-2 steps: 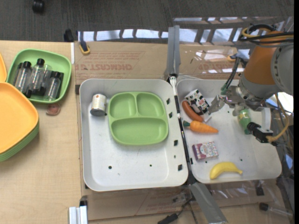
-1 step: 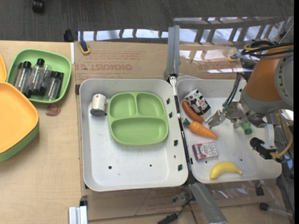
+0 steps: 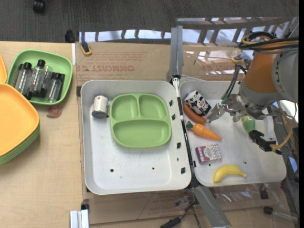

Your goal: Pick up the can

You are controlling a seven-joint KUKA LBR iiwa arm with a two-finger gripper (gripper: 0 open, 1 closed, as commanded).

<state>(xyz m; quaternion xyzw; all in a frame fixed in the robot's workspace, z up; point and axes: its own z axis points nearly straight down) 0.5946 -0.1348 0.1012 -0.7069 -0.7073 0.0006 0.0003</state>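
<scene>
The can (image 3: 99,106) is a small silver cylinder lying on its side in the left bin (image 3: 133,175), close to that bin's left wall and just left of a green divided plate (image 3: 140,119). My gripper (image 3: 215,113) hangs low over the right bin (image 3: 256,167), far to the right of the can. Its tip is beside a black-and-white patterned carton (image 3: 198,102) and just above an orange carrot (image 3: 205,130). Nothing can be seen held in it.
The right bin also holds a pink box (image 3: 208,153), a banana (image 3: 229,173) and a small green item (image 3: 248,123) under the wrist. On the bench to the left sit a green tray of bottles (image 3: 39,77) and stacked orange plates (image 3: 16,125).
</scene>
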